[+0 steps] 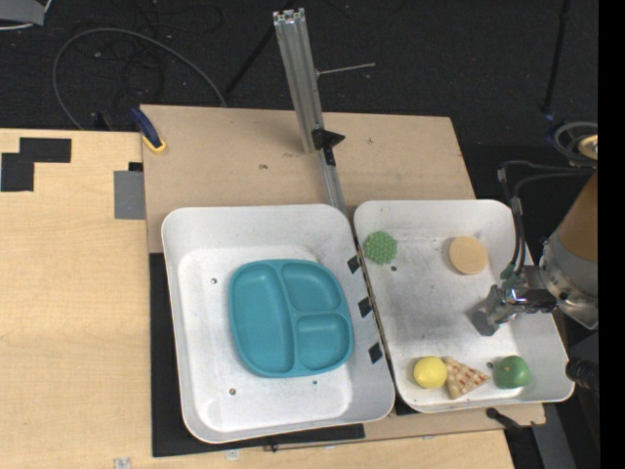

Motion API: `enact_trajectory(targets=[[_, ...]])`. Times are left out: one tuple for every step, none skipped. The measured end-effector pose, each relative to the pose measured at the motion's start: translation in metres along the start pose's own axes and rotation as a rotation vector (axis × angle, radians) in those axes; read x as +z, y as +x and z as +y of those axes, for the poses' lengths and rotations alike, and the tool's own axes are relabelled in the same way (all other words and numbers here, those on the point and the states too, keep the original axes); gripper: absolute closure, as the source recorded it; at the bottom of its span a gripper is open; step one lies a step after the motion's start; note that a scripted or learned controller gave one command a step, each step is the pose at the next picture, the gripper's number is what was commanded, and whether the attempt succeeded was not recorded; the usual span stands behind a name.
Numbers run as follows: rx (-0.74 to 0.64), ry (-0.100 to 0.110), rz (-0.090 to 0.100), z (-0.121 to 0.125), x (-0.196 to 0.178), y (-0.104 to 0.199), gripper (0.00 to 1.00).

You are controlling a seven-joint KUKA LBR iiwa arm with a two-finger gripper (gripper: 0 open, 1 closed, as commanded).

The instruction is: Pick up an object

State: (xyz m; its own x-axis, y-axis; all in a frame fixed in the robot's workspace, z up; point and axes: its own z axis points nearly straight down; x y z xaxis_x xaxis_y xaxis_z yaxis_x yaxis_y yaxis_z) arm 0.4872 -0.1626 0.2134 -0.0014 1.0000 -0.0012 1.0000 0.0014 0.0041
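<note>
gripper [488,319] low in right bin [430,291] | grip state unreadable, blurred | arm cut off at right

Left bin [186,262] holds a teal divided tray [290,317], lying flat near centre. Metal post [298,76] rises from the table [234,159] behind the bins' junction. Black clips [363,306] sit along the shared edge. Blue-and-yellow tool [148,131] lies at the table's rear left corner. Cables [98,57] lie on dark floor beyond.
</note>
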Motion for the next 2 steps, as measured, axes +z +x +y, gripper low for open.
enact_trajectory(targets=[[-0.001,-0.001,0.000,0.001,-0.062,0.005,1.00],[-0.004,0.004,0.003,0.008,-0.065,0.052,1.00]])
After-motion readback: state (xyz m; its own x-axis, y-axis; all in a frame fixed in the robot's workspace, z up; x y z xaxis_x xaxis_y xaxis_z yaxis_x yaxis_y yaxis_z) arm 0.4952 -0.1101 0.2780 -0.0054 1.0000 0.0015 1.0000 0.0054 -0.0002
